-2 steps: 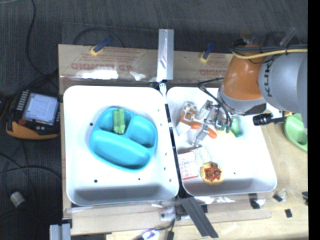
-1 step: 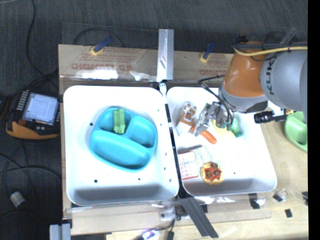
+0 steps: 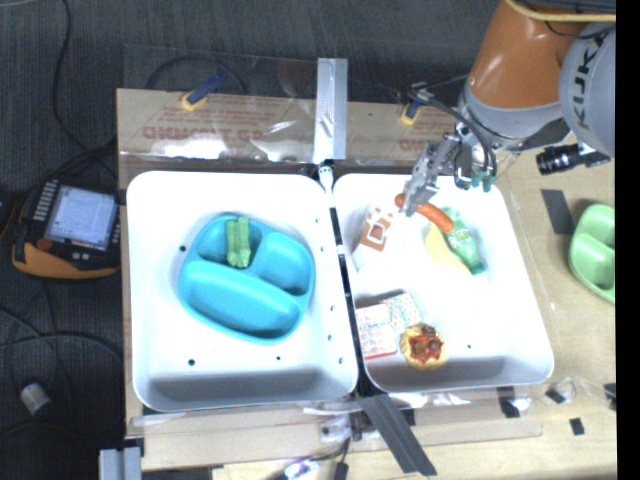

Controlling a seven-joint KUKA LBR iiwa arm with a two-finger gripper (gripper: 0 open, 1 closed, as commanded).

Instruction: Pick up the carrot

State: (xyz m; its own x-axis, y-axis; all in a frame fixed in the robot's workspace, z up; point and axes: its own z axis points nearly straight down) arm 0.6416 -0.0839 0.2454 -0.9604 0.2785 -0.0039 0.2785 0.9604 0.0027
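dark carpet surrounds the bench (image 3: 575, 298), where two shallow white bins sit side by side, the left bin (image 3: 160, 358) and the right bin (image 3: 520, 338). the carrot (image 3: 436, 215) lies near the far wall of the right bin, orange with its green top (image 3: 466, 248) trailing toward the bin's right side. the gripper (image 3: 418, 190) hangs right at the carrot's orange end, touching or almost touching it; whether anything sits between its fingers, and how far apart they stand, i cannot tell from this slant. a yellow piece (image 3: 438, 244) lies just beside the carrot, a small orange-and-white box (image 3: 375, 230) is on its left, and a printed packet (image 3: 387, 326) and a pizza slice (image 3: 423, 345) rest near the front wall. across the divider, a blue sectioned dish (image 3: 245, 276) in the left bin holds a green vegetable (image 3: 238, 241). a green object (image 3: 596, 248) sits on the bench beyond the right bin
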